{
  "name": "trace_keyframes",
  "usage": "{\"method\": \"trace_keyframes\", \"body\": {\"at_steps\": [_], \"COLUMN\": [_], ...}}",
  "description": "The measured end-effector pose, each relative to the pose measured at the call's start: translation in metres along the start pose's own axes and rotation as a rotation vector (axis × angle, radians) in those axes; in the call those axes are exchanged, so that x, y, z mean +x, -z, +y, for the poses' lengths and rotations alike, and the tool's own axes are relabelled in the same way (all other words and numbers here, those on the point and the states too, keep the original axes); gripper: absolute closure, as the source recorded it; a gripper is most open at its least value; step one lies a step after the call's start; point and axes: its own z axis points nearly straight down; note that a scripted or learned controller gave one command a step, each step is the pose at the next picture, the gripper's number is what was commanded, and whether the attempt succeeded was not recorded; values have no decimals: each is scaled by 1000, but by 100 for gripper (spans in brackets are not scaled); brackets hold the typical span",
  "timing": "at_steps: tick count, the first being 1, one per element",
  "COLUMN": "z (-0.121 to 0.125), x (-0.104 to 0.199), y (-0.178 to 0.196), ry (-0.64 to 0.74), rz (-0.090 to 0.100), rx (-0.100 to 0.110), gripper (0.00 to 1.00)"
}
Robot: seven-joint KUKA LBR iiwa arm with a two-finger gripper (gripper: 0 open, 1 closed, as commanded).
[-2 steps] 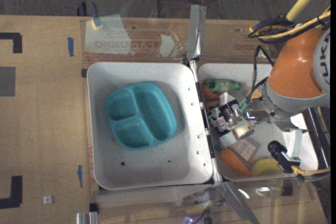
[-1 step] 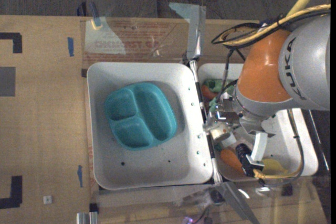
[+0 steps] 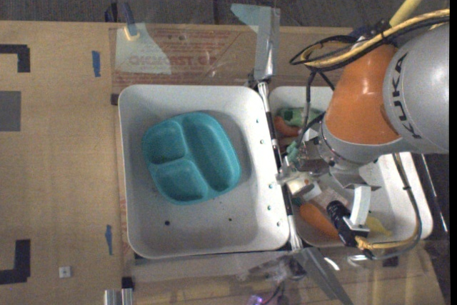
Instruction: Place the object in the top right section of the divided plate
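Observation:
A teal divided plate (image 3: 191,156) lies in the left white bin (image 3: 143,225), with three sections and nothing in them. The arm reaches over the right bin (image 3: 421,214), its orange band and grey wrist covering most of that bin. The gripper (image 3: 303,178) hangs low by the right bin's left wall, close to the divider between the bins. An orange carrot-like object (image 3: 318,221) lies in the right bin just below the gripper. A green and orange item (image 3: 289,120) shows at the right bin's top left.
A yellow piece (image 3: 377,226) lies at the right bin's lower edge. Cables loop around the wrist. Clear plastic sheeting (image 3: 186,53) and blue tape marks lie on the wooden bench behind the left bin.

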Motion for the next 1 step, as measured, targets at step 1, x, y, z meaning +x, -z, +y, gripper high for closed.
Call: {"method": "trace_keyframes", "body": {"at_steps": [1], "z": [55], "x": [66], "y": [14], "ry": [170], "rz": [-2], "rx": [-6], "gripper": [100]}}
